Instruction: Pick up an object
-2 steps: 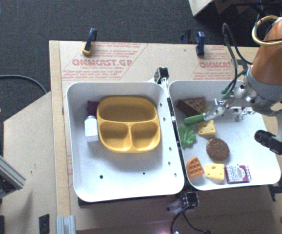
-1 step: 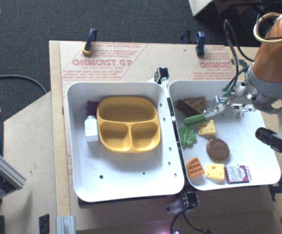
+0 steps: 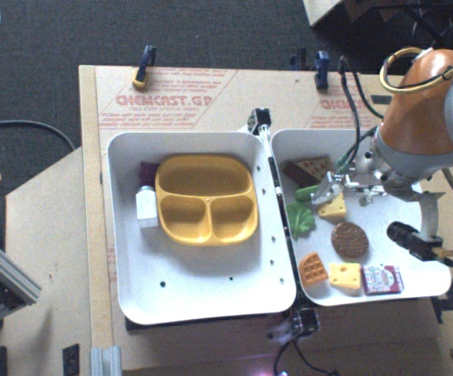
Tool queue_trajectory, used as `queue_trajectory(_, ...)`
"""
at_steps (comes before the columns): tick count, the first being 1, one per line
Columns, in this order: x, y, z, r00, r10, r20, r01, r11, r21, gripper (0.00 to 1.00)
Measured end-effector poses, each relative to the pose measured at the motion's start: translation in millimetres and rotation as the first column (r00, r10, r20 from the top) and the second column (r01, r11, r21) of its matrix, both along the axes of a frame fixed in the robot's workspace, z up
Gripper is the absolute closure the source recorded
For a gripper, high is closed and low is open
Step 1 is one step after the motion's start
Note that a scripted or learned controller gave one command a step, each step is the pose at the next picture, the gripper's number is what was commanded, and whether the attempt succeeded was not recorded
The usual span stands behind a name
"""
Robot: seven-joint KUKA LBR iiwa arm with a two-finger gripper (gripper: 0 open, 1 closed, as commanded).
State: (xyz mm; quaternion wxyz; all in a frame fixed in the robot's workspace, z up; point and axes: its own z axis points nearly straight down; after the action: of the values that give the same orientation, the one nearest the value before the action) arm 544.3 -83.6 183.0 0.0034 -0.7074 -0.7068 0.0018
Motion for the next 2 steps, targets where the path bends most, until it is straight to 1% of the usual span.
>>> queue_trajectory(1,-1.3,-9.4,-57.0,1.000,-0.001,-0.001,0.001,1.000,0.000,0.00)
queue_trajectory(2,0.4,-8.8,-97.5,1.000,0.000,0.011,0.000,1.000,-0.002,0.00)
